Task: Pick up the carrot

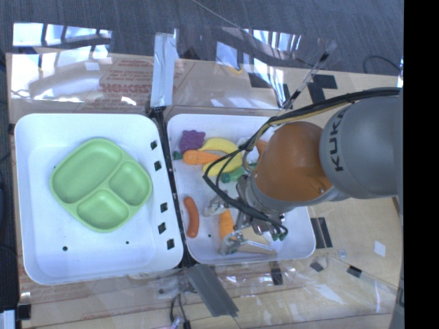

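Note:
An orange carrot (200, 157) lies in the right bin (206, 256) near its far left, just below a purple grape bunch (191, 140) and next to a yellow banana (221, 145). My gripper (241, 241) is low over the near part of the same bin, under the orange wrist band (291, 163). A small orange piece (226, 223) lies right beside the gripper on its left. The arm's body hides the bin's right half. The carrot lies well apart from the gripper, toward the far left.
A reddish sausage (191, 216) lies by the right bin's left wall. A green item (232, 176) peeks out beside the arm. The left bin (34, 204) holds a green divided plate (101, 183). Cables loop over the wrist.

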`<state>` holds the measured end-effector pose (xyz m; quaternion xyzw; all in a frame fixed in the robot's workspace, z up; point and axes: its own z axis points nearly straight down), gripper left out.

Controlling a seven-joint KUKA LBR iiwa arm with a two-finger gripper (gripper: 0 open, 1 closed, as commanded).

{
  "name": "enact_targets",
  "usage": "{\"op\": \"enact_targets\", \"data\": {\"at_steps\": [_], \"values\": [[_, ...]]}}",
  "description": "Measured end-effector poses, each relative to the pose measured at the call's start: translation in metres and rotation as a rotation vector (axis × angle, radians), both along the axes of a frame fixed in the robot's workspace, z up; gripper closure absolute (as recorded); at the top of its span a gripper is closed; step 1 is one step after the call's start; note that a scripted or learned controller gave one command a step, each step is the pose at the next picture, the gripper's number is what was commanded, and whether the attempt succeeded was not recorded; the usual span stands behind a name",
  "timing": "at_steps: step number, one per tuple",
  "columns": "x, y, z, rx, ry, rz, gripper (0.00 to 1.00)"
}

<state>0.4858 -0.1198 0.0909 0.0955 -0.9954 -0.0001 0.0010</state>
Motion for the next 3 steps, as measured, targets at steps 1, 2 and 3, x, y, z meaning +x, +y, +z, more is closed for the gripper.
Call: {"op": "enact_targets", "data": {"at_steps": [1, 2, 3], "values": [[0.002, 0.003, 0.011, 0.001, -0.004, 0.01, 1.0], [0.026, -0.013, 0.114, -0.003, -0.01, 0.13, 1.0], [0.08, -0.048, 0.056, 0.0, -0.002, -0.158, 1.0]]}}
